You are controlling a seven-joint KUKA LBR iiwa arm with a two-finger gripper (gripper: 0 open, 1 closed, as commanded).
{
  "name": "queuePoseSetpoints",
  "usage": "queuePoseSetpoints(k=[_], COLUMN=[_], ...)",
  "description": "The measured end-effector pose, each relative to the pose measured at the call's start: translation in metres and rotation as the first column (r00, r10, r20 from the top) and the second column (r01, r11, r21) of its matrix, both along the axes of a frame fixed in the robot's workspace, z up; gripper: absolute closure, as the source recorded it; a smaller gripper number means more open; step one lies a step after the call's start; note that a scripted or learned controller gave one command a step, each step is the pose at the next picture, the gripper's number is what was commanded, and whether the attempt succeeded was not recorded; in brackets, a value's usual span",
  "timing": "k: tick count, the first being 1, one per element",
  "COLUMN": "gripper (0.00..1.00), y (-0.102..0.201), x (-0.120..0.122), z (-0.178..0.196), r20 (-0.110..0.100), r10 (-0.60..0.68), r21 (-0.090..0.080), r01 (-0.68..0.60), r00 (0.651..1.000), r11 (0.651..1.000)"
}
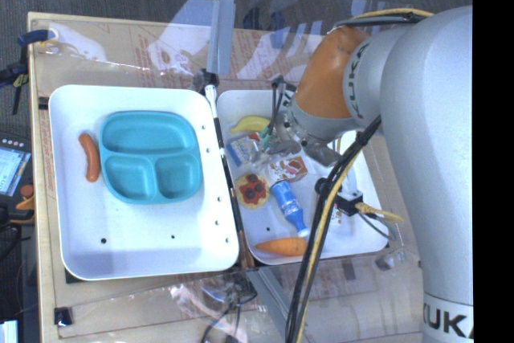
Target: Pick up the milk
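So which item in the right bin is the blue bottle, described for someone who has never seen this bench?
Start at the right bin, the one the arm reaches into. Near its middle, just right of the round cookie-like toy and above the carrot, lies the blue bottle, on its side. It is the only blue, tube-shaped thing there, with a white band; its neighbours are red, yellow or orange.

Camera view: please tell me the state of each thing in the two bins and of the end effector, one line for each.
Blue tray: flat in the left bin, compartments bare.
Sausage: lying left of the tray.
Banana: lying at the right bin's far end.
Blue bottle: lying on its side.
Carrot: lying at the near end.
End effector: low over the right bin.
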State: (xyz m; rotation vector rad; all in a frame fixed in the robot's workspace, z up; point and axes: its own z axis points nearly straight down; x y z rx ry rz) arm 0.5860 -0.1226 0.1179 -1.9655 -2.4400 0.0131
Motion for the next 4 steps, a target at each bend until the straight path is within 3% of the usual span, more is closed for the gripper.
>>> queuePoseSetpoints(k=[1,2,3,4], gripper=[0.0,1.0,0.0,0.0], y=[0.0,0.001,0.001,-0.001], x=[0.0,0.0,0.0,0.021], z=[0.0,0.009,0.009,-0.024], r20=[0.0,-0.003,-0.003,0.013], r10=[0.001,0.004,0.005,-0.007], r21=[-0.001,-0.001,-0.001,0.0], r01=[-0.001,-0.004,-0.005,0.007], r00=[1.0,1.0,1.0,1.0], r11=[1.0,1.0,1.0,1.0])
